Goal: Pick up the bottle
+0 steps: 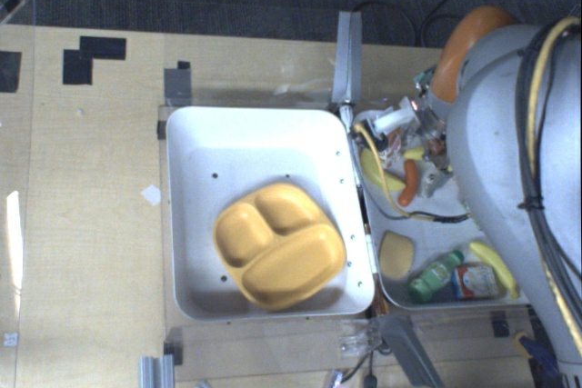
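Green bottle [435,278] lies on its side at six o'clock in the right bin [391,291], clear plastic with a red-and-white label at its three o'clock end. A yellow banana [493,266] curves just beside that label, and a tan rounded piece [396,255] sits at the bottle's ten o'clock. In the left bin [186,195], a glossy yellow divided tray [278,243] rests upside down. The gripper [418,161] hangs at twelve o'clock in the right bin, among wires, over an orange carrot [409,183]; its opening cannot be told.
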`<state>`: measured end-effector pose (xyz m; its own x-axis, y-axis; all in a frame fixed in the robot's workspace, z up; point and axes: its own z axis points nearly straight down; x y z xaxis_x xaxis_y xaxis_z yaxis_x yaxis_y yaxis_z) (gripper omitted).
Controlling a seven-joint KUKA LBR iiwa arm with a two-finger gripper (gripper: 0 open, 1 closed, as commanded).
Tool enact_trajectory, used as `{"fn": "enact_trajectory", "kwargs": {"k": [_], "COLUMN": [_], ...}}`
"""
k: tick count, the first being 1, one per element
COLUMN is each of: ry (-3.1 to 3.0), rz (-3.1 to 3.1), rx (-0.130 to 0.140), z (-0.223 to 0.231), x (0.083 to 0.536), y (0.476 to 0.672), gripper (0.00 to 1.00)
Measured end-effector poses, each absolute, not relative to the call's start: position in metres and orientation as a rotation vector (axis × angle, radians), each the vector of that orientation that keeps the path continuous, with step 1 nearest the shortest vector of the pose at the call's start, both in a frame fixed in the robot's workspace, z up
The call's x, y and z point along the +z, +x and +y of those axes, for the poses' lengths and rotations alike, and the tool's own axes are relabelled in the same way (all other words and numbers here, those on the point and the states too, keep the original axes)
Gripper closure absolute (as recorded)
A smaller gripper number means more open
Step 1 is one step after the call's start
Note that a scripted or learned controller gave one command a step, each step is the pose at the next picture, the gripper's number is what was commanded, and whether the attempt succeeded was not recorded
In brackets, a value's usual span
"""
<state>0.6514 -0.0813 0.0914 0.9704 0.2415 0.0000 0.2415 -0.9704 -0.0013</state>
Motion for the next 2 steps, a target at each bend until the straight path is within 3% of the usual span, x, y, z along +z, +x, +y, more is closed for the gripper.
{"fn": "enact_trajectory", "kwargs": {"k": [1,2], "ry": [-3.118,-3.114], "rz": [-0.378,-0.398], "rx": [0.0,-0.003], "z": [-0.137,-0.12], "x": [0.171,0.089], "y": [0.661,0.584], "gripper": [0.0,0.0]}}
